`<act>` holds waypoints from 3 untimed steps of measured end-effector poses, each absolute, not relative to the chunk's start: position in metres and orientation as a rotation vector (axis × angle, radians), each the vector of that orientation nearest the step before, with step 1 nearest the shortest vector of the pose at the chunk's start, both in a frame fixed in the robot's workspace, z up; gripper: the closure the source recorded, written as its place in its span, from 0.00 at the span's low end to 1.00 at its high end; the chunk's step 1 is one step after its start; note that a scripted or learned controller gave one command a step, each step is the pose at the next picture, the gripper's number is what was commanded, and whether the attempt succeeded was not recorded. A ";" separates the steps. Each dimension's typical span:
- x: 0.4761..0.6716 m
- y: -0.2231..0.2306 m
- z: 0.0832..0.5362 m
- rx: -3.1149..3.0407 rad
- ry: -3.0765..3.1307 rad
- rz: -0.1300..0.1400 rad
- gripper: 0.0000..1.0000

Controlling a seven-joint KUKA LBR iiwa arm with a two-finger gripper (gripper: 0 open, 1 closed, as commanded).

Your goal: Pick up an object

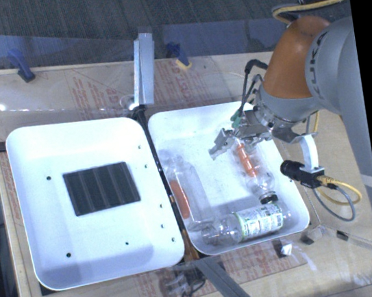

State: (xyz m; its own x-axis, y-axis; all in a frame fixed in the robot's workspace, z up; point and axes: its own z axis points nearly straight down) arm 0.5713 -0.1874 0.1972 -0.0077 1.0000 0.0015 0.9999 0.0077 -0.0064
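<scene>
A clear bottle (pixel 251 224) with a green-and-white label lies on its side.

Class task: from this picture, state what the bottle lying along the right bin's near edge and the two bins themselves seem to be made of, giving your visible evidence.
Bottle: probably clear plastic, glossy; the bin floor shows through its body, and a printed label wraps its middle. Glass cannot be ruled out.

Right bin and left bin: likely moulded white plastic, smooth with a soft sheen; rounded corners and even colour suggest it.
</scene>
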 end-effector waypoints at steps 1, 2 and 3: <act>0.580 -0.210 0.206 -2.178 -2.261 0.002 0.00; 0.610 -0.208 0.185 -2.089 -2.344 0.002 0.00; 0.579 -0.209 0.207 -2.029 -2.394 0.003 0.00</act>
